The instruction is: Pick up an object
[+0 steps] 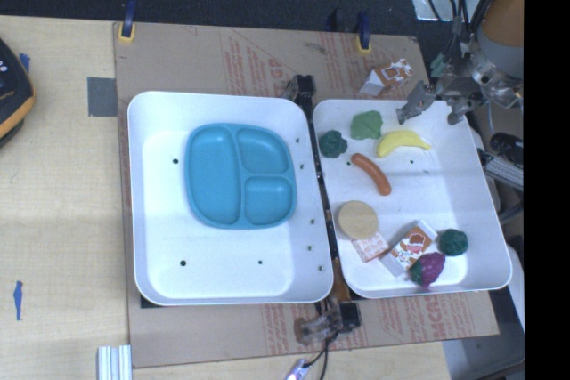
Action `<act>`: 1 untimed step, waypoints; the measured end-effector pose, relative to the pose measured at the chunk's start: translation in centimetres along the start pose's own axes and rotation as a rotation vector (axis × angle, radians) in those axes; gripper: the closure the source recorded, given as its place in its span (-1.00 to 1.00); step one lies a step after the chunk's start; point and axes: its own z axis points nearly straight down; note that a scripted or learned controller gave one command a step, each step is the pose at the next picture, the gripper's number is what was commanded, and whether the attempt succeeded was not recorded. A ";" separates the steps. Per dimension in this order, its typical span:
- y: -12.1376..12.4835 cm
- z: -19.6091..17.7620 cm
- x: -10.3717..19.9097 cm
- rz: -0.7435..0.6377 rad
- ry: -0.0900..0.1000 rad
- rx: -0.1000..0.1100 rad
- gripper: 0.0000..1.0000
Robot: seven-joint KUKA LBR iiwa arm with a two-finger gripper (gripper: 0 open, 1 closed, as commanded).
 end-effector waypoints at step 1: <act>-2.5 8.1 -0.8 0.000 -0.001 0.002 -1.00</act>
